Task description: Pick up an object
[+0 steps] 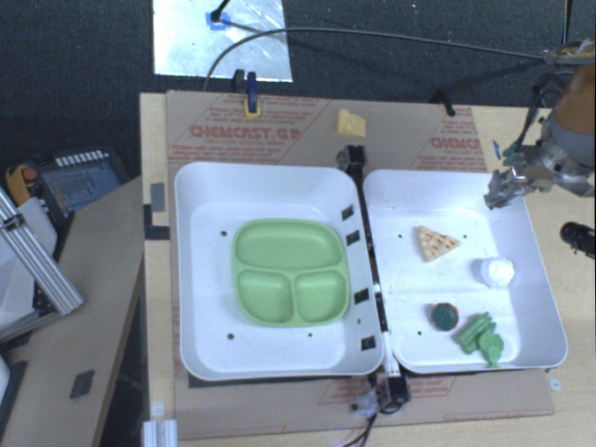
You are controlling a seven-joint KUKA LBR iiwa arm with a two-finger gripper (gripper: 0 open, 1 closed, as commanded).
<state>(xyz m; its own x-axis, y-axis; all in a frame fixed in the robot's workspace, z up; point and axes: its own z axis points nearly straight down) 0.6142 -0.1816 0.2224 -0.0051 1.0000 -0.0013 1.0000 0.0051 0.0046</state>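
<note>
The left bin (pixel 200 250) held a green divided tray (pixel 289 273). In the right bin (pixel 521 338) lay a pizza slice (pixel 436 243), well apart from the gripper (pixel 503 189) over the far-right rim; its finger state was unclear.
</note>
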